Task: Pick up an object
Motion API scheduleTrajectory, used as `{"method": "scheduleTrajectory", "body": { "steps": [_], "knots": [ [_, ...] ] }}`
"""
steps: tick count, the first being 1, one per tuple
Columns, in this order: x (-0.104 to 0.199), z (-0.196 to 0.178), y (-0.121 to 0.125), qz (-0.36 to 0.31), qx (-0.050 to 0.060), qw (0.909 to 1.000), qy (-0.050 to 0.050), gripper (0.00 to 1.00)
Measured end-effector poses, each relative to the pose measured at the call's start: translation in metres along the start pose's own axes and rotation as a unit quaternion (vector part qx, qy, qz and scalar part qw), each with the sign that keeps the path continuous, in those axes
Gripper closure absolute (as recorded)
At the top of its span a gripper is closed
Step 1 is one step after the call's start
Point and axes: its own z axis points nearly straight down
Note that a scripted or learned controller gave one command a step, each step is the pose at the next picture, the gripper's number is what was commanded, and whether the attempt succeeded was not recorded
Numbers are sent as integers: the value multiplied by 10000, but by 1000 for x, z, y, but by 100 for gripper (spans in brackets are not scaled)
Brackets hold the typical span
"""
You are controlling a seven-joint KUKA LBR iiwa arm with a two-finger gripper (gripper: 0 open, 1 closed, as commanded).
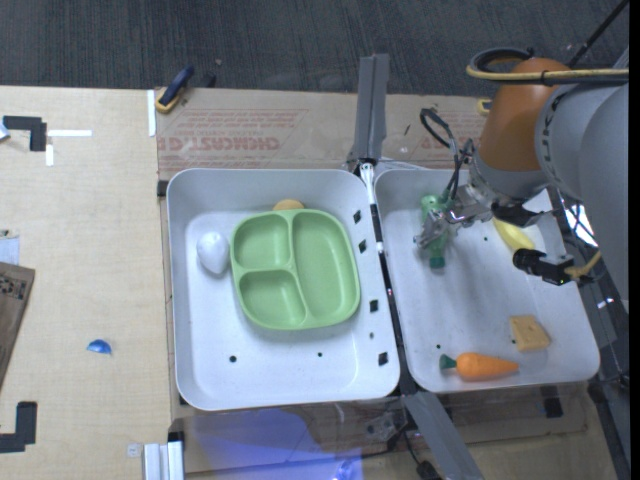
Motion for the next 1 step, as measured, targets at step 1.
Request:
{"method": "scheduleTrajectory", "body": {
  "steps": [1],
  "knots": [
    [61, -100, -34, 1419, -158, 9897, -31, 100]
  ]
}}
